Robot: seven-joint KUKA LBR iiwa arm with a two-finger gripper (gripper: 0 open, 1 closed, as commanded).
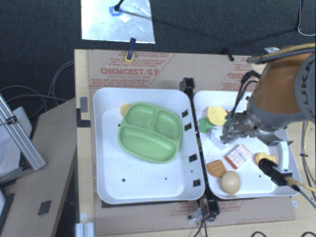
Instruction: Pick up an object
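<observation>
Low in the right bin, toward its upper left part: the gripper, tip angled down and to the view's left. Cannot tell its state, apart or together, since the wrist's own bulk and the clutter beneath hide it. No sign of anything clamped.

Directly beneath the tip and a shade toward the view's lower left: a small white piece, lying flat on the bin floor, touching the tip or just short of it; too small to read its long axis. Just beyond the tip to the view's left: a green piece, pressed near the bin's dividing wall. Above and left of the tip, just beside it: a yellow rounded piece.

Nearer the camera than the gripper, behind its line of approach: a red-and-white packet, set on a slant, and past it a brown biscuit-like disc and a pale round ball, these last two touching or nearly so. Well apart to the view's left, across the divider: the left bin with a green divided plate.

Judging by position, most likely aimed at the white piece or the green one. Turns on a short drop straight down, not a reach sideways. Risk worth noting: three small things crowded around the tip, so easily nudges one aside or closes on bare floor.
</observation>
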